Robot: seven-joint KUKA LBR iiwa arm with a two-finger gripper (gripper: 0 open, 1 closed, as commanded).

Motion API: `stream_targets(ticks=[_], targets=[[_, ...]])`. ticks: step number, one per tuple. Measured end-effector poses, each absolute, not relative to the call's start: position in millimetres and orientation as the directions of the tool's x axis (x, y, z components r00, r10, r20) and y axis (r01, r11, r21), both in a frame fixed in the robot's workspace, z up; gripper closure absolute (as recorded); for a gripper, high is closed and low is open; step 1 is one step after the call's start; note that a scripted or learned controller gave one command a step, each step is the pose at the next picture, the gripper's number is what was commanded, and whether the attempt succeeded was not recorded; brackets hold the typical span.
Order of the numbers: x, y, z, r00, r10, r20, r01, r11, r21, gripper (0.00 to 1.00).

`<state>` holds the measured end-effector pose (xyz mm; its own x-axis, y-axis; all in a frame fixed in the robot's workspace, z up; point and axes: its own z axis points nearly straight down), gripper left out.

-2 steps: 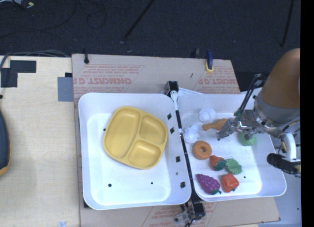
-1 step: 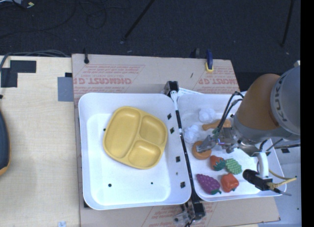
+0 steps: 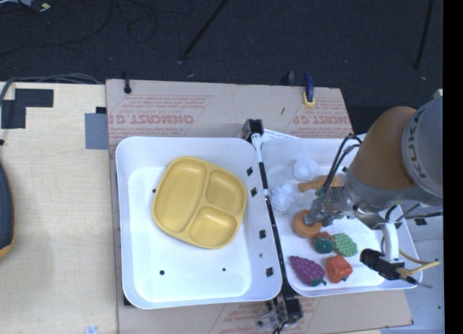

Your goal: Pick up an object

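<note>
While the gripper (image 3: 316, 217) sits low in the right bin (image 3: 289, 155) over the orange toy (image 3: 304, 225), finger state cannot be told; grapes (image 3: 307, 269) nearby.

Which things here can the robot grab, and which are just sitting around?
For the job:
gripper
orange round toy
purple grapes
red toy
green toy
white crumpled bits

Just lying about:
yellow divided plate
left bin
cardboard sheet
</note>
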<state>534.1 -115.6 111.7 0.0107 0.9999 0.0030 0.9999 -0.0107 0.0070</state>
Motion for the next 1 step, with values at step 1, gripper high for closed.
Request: stream_targets(ticks=[1], targets=[[539.7,-34.4,192.0,-0.008,1.000,0.004,1.000,0.008,0.005,1.00]])
